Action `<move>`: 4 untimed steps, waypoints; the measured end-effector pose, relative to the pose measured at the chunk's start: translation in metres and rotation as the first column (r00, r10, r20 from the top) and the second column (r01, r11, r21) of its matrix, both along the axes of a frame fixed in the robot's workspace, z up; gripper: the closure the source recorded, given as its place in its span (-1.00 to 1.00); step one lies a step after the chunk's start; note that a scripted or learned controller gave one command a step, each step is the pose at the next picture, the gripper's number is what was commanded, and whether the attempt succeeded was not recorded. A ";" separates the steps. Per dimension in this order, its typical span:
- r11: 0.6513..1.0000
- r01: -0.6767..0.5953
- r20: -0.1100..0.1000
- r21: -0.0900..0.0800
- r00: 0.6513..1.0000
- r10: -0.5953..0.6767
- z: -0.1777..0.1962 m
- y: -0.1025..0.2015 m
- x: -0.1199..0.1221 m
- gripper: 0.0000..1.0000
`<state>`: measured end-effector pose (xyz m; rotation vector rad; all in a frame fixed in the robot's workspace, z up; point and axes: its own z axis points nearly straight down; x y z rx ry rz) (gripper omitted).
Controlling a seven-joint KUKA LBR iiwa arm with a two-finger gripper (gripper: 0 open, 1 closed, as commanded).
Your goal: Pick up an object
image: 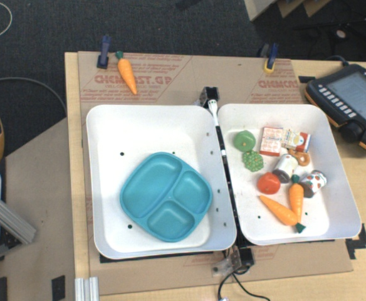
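Note:
The right bin (333, 227) holds several small toy foods: a green apple (245, 140), a green bumpy piece (253, 161), a red tomato (269, 183), two orange carrots (279, 211) (296, 199), a red-and-white carton (271, 141), another small box (297, 140), a white can (286, 166) and a rounded mushroom-like piece (313, 182). A teal divided plate (165, 196) lies in the left bin (108, 137).
A loose orange carrot (127, 74) lies on the cardboard behind the left bin, near a blue clamp (103, 52). Another clamp (271, 56) stands behind the right bin. A black teach pendant (349, 100) rests at the right edge.

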<state>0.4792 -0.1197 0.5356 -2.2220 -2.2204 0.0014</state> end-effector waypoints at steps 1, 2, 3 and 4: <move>1.000 0.000 0.000 0.000 1.000 0.000 0.000 0.000 0.000 1.00; 1.000 0.000 0.000 0.000 1.000 0.000 0.000 0.007 0.000 1.00; 1.000 0.000 0.000 0.000 1.000 0.000 0.000 0.009 0.000 1.00; 1.000 0.000 0.000 0.000 1.000 0.000 0.000 0.003 0.000 1.00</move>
